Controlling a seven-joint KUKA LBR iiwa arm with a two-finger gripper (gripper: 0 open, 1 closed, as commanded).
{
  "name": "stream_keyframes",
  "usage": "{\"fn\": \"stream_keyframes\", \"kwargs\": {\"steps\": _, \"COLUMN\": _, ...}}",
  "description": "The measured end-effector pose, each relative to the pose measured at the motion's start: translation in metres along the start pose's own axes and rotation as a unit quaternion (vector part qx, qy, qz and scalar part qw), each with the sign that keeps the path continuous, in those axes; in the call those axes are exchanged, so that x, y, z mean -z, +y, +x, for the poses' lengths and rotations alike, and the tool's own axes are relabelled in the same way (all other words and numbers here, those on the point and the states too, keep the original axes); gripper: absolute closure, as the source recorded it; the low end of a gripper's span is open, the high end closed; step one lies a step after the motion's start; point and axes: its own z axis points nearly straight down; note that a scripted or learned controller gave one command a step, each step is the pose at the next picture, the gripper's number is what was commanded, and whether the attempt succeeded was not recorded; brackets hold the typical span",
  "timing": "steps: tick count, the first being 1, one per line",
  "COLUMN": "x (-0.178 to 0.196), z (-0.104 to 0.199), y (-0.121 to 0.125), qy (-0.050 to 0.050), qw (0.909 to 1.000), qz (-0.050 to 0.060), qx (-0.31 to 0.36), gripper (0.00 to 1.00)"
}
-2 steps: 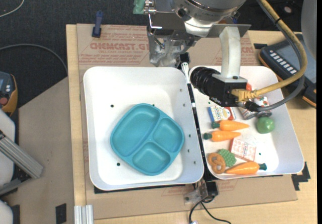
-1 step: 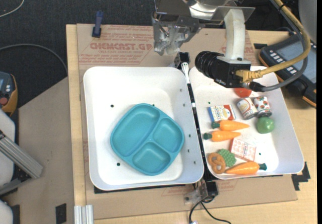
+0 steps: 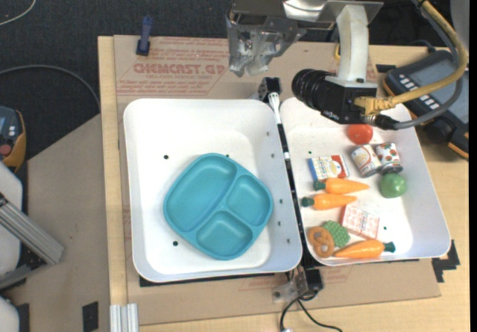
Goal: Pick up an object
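My gripper (image 3: 250,51) hangs high above the back edge of the left bin (image 3: 141,174), over the cardboard behind it. Nothing shows between its fingers. The left bin holds a teal divided plate (image 3: 218,206). In the right bin (image 3: 428,211) lie a red tomato (image 3: 359,133), a small can (image 3: 363,160), a red and white carton (image 3: 387,156), a blue and white box (image 3: 327,167), two carrots (image 3: 339,186) side by side, a green ball (image 3: 393,186), a pink packet (image 3: 360,220), a pretzel (image 3: 322,239) and a third carrot (image 3: 361,250).
A cardboard sheet with red lettering (image 3: 175,62) lies under and behind the bins. A small blue clip (image 3: 144,36) stands at its back left corner. A black divider strip (image 3: 282,140) runs between the two bins.
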Motion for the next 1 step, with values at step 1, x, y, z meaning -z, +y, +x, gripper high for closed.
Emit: {"fn": "stream_keyframes", "kwargs": {"steps": 1, "x": 0.0104, "z": 0.0006, "y": 0.0004, "qy": 0.001, "qw": 1.0, "qz": -0.001, "qx": 0.0, "gripper": 1.0}}
